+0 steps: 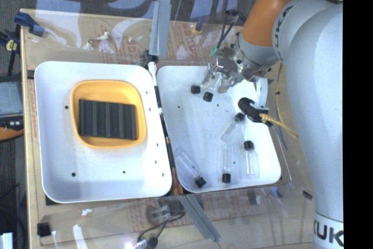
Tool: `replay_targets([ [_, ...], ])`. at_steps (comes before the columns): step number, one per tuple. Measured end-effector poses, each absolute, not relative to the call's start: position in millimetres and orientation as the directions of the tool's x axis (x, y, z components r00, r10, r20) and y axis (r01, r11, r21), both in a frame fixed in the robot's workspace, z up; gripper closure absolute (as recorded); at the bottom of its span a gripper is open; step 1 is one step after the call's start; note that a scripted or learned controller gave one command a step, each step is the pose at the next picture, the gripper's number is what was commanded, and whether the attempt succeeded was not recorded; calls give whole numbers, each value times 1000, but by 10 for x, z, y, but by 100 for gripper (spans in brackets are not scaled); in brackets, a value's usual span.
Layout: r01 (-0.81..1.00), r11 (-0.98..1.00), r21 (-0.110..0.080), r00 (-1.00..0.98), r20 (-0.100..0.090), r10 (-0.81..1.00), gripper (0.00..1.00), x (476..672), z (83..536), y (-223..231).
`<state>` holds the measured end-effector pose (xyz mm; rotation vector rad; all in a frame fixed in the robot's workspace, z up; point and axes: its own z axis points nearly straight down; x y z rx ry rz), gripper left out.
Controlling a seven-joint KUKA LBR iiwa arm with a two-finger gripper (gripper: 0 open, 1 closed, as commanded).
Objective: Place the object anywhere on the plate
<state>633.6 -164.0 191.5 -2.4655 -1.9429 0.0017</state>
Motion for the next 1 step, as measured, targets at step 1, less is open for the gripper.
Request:
replay_targets([
  [1, 991, -135, -5, 135, 1, 991, 100, 6235, 2139, -1028],
])
